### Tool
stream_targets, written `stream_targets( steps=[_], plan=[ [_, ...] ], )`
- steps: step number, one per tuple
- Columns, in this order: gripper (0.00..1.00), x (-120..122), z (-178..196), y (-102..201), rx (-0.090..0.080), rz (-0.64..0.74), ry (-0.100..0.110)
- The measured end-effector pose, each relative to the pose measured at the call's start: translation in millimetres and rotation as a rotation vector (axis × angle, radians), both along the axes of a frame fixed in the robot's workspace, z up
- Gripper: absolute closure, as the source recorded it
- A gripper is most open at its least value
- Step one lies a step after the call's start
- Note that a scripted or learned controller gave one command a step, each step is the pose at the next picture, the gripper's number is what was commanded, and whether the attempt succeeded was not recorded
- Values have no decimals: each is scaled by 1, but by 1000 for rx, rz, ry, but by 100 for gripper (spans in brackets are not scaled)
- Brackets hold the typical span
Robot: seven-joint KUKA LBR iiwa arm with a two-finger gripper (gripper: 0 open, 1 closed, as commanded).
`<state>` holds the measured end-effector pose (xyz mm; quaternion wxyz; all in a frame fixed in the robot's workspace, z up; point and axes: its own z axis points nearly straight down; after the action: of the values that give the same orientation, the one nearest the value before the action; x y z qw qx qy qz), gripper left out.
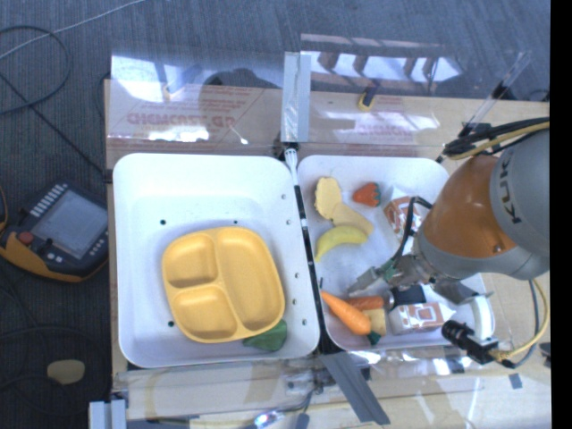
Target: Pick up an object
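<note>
Right bin [308,239]: carrot [345,312] at the near edge, banana [340,239], strawberry [365,194], pale food piece [327,198], small carton [418,317]. Gripper [382,278]: low over the bin, just above the carrot; opening cannot be told. Left bin [134,239]: yellow divided plate [223,282], green item [268,338].

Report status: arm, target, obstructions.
Gripper low in right white bin, jaws unclear. Orange toy carrot beside it, unheld. Yellow toy banana close by.
</note>
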<state>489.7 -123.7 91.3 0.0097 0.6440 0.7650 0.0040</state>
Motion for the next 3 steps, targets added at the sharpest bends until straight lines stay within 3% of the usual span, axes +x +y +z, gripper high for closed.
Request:
stream_targets(
  steps=[1, 2, 3],
  plan=[
    [0, 66, 1, 1, 6, 127, 17],
    [0, 117, -1, 17, 4, -75, 10],
    [100, 118, 10, 17, 2, -73, 6]
  ],
)
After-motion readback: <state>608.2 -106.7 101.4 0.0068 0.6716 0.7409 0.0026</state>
